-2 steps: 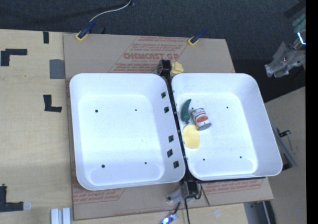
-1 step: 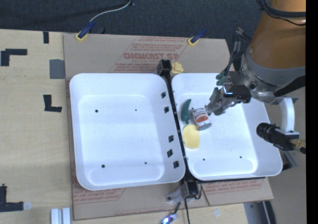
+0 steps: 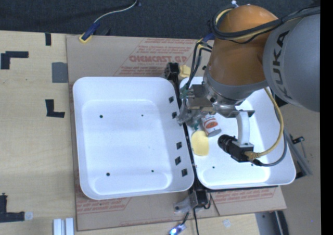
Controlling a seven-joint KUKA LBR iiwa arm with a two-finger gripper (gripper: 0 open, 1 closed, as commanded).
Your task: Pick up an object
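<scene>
The grey arm with its orange band reaches over the right bin (image 3: 244, 176) from the right. My gripper (image 3: 195, 116) hangs low at that bin's left wall, its body hiding the fingertips. Just below it lies a yellow rounded object (image 3: 200, 143). A small white item with a red label (image 3: 210, 124) sits right beside the gripper, and a bit of green shows under the gripper body. A yellow piece (image 3: 185, 70) peeks out at the bin's far edge, behind the arm.
The left bin (image 3: 125, 135) stands beside the right one, joined by black clips (image 3: 179, 148) along the shared wall. Both rest on a cardboard sheet (image 3: 145, 59). A black cylinder (image 3: 231, 146) and a yellow cable (image 3: 273, 148) hang from the arm over the right bin.
</scene>
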